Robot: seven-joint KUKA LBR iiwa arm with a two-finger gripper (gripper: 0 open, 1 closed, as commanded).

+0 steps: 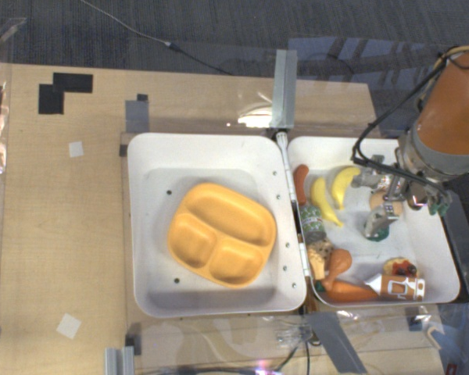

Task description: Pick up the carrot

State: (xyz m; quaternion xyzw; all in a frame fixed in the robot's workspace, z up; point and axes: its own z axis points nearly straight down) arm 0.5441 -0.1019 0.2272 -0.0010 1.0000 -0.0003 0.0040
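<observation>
Orange carrot (pixel 350 291) lies below the silvery-grey gripper (pixel 377 226), yellow bananas (pixel 334 192) just left of it, a yellow-orange divided tray (pixel 221 233) well left in the white bin (pixel 141 233).

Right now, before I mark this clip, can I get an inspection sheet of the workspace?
Surface: wooden bench bearing left bin and right bin, side by side.
Job's things: carrot lying near the right bin's front edge, untouched.
Clutter: yellow divided plate in left bin; in the right bin, banana, sausage, drumstick, small carton.
Gripper: gripper low over right bin, away from the carrot.
Cables: black cable on the floor behind; black cables on arm.
Surroundings: dark carpet.
</observation>
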